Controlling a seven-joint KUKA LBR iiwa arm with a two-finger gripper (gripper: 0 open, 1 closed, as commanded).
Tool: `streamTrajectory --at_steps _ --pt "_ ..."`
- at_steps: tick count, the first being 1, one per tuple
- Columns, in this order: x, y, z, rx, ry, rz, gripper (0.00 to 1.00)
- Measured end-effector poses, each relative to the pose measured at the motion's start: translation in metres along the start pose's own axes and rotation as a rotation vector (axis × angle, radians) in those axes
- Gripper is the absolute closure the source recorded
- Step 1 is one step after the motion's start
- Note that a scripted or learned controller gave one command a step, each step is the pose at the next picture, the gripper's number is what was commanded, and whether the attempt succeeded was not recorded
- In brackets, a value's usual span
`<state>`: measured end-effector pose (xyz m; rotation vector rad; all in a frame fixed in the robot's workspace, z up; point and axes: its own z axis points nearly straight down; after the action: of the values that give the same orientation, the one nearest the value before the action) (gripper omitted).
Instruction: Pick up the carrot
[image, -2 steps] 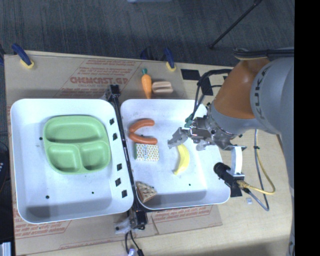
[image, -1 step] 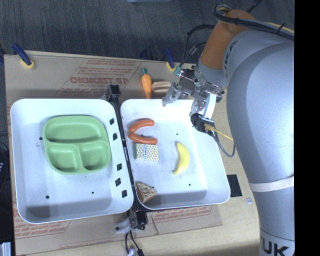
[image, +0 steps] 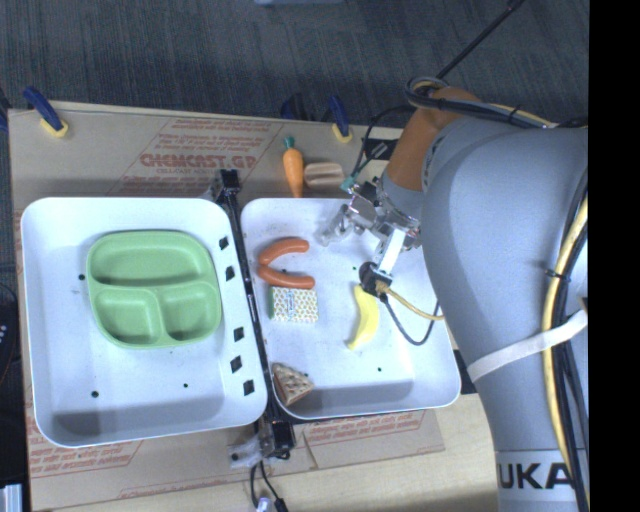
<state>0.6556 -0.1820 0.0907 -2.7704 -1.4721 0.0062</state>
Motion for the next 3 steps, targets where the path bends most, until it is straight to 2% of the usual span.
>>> streamTrajectory --at_steps 1,2,3 --pt "-0.017 0.005 -0.001 0.001 0.000 -0.204 0.00" --pt "-0.017 0.013 -0.001 -0.004 0.000 -0.401 0.00" --pt "0.005 -0.002 -0.165 -0.006 0.001 -0.320 0.00"
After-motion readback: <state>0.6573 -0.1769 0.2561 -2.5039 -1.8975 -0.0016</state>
